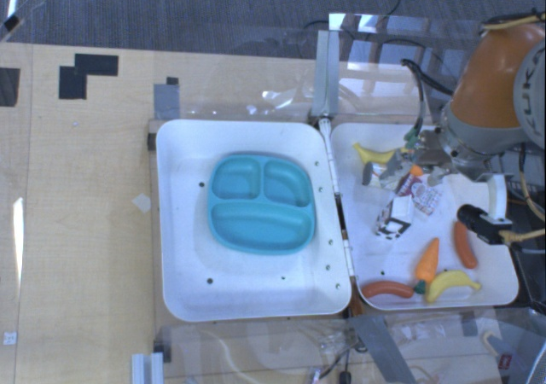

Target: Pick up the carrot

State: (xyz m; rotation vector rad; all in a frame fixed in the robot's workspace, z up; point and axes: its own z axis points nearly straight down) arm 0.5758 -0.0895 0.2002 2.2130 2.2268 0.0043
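Below your gripper point(408, 176) and a little to the right of it in the camera view, the carrot point(427, 260) lies near the front of the right bin point(358, 229), well apart from it. Its long axis runs nearly straight toward the gripper, green end farthest away, beside a yellow banana point(450, 285). You cannot tell from here whether the pincer is open or closed; clutter sits under it. Judge it so: you must travel down along the carrot's own line, then turn the wrist across it
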